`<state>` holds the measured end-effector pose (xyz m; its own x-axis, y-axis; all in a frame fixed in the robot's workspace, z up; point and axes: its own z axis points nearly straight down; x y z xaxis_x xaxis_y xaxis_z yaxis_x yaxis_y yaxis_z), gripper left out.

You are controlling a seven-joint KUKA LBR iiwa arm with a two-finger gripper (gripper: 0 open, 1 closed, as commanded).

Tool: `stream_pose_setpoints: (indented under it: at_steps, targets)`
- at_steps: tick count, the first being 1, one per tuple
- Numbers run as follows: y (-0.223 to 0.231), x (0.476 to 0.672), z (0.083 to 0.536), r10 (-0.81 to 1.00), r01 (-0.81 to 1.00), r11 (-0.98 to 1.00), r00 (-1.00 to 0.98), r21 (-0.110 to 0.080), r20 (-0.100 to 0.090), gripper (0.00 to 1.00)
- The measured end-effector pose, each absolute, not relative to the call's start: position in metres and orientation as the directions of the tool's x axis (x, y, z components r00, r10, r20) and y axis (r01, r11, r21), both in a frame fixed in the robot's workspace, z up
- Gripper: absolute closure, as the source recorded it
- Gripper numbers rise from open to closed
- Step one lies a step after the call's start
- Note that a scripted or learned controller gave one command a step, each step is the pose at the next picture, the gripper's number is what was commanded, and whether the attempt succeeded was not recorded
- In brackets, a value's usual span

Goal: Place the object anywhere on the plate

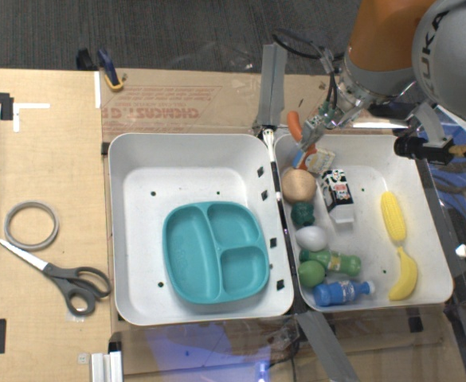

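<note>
The teal divided plate lies in the left bin with nothing on it. My gripper hangs over the far left corner of the right bin, close to the wall between the two bins. A small orange carrot-like piece shows just left of the gripper tip, and I cannot make out whether it is held. Below the tip lie a tan round object and a small milk carton.
The right bin also holds a corn cob, a banana, a white egg, green items and a blue bottle. Scissors and a tape roll lie on the bench at left.
</note>
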<state>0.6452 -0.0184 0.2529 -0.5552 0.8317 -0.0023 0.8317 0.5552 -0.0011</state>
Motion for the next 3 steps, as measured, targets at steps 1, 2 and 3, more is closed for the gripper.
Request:
stream_pose_setpoints:
  at_steps: [1,2,3]
  targets:
    - [0.052,0.577,0.215,0.757,0.757,0.653,-0.653,-0.002,0.001,1.00]
    - [0.075,0.499,0.230,0.704,0.704,0.710,-0.710,-0.001,0.000,1.00]
    - [0.093,0.478,0.200,0.565,0.565,0.825,-0.825,-0.001,0.001,1.00]
